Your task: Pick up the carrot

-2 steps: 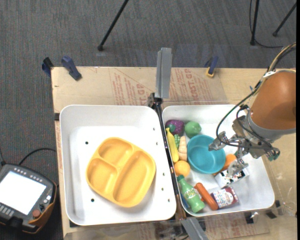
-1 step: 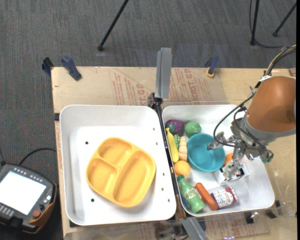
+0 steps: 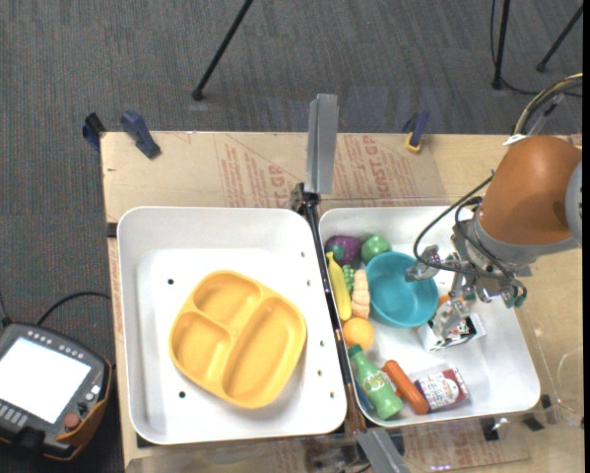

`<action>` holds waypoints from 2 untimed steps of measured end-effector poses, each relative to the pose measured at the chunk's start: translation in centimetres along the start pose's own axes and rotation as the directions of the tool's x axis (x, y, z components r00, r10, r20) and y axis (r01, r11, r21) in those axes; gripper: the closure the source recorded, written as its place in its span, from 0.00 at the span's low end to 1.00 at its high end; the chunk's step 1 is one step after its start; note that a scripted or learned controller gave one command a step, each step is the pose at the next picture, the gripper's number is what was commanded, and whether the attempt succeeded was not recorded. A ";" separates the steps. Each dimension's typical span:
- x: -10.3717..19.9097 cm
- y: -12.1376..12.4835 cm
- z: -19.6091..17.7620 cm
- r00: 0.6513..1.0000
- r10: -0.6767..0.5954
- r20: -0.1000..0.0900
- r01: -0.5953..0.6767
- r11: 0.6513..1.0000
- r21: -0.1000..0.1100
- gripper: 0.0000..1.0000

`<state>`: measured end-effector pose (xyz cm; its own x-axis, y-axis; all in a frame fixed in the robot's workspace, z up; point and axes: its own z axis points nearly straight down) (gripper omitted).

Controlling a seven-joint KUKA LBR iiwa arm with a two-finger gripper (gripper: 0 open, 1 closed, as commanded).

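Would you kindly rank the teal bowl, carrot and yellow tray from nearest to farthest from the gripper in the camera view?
From the gripper:
1. Teal bowl, just to its left, right bin.
2. Carrot, lower in the view, same bin's front.
3. Yellow tray, left bin.

Both white bins (image 3: 137, 264): smooth, slightly glossy plastic look. Yellow divided plate (image 3: 237, 337) in left bin: smooth matt plastic. Teal bowl (image 3: 401, 290) in right bin: glossy plastic, sheen seen. Carrot (image 3: 406, 386) below bowl: smooth orange plastic look. Bench top (image 3: 235, 166) behind bins: matt brown cardboard, printed. Floor (image 3: 78, 47) beyond bench: rough grey carpet.
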<state>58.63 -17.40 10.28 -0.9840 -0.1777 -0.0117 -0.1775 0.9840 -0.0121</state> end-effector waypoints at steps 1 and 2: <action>2.5 9.0 1.3 0.982 0.186 -0.011 -0.186 0.982 -0.012 0.00; 0.9 0.6 -2.6 0.996 0.084 -0.007 -0.084 0.996 -0.010 0.00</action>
<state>57.57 -16.92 12.87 -0.9955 -0.0946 -0.0054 -0.0946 0.9955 -0.0015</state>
